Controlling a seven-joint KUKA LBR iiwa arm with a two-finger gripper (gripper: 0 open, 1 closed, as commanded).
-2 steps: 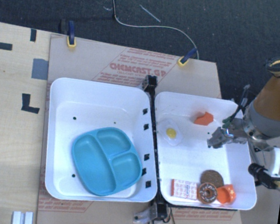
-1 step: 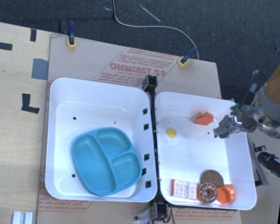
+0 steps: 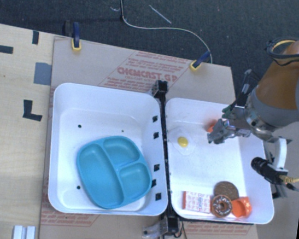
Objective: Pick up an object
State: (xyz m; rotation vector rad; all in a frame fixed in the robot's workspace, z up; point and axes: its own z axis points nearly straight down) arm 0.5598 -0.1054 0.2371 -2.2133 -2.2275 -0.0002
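The arm [image 3: 287, 80] comes in from three o'clock, its orange band high at about two o'clock and the grey wrist bent down and leftward over the right bin [image 3: 252, 175]. The gripper [image 3: 220, 133] hangs above that bin's upper right part, near the far wall. Whether it is open or closed cannot be told; a small orange-red bit shows right at it, too small to identify.

In the right bin, a small yellow piece [image 3: 182, 143] lies at about ten o'clock of the floor, well apart from the gripper. Along the near wall, from seven to five o'clock, sit a red-and-white packet [image 3: 196, 201], a sprinkled doughnut [image 3: 221, 206] touching it, a brown round cookie [image 3: 227, 189] just behind the doughnut, and an orange object [image 3: 242, 207] beside the doughnut at the corner.

The left bin [image 3: 71, 105] holds a blue divided plate [image 3: 113, 170], lying flat toward its six o'clock side.
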